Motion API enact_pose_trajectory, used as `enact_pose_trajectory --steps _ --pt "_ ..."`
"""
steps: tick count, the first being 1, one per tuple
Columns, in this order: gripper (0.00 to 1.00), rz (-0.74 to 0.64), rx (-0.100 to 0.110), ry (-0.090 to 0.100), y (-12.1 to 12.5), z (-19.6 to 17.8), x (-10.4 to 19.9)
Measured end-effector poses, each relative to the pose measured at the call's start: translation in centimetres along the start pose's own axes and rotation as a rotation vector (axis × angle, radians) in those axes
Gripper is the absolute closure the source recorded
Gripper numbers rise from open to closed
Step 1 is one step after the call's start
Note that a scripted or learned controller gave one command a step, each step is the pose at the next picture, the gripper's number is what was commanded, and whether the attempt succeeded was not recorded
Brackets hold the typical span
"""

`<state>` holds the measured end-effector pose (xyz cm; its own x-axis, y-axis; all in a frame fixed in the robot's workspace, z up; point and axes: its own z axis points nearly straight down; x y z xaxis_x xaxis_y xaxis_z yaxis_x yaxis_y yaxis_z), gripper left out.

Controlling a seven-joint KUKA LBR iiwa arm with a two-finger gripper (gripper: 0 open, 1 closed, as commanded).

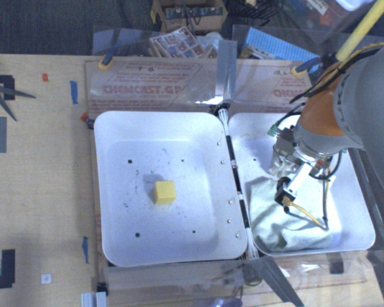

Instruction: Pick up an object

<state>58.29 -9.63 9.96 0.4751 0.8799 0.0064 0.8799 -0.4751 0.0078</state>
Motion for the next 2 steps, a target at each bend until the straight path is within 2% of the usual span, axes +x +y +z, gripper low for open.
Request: enact_pose_trajectory --steps 1,2 --pt "1.0 -0.67 -0.002 -0.002 -2.0 1.0 -3.6" --pt "1.0 -0.645 0.006 -0.004 1.2 -0.5 -5.7"
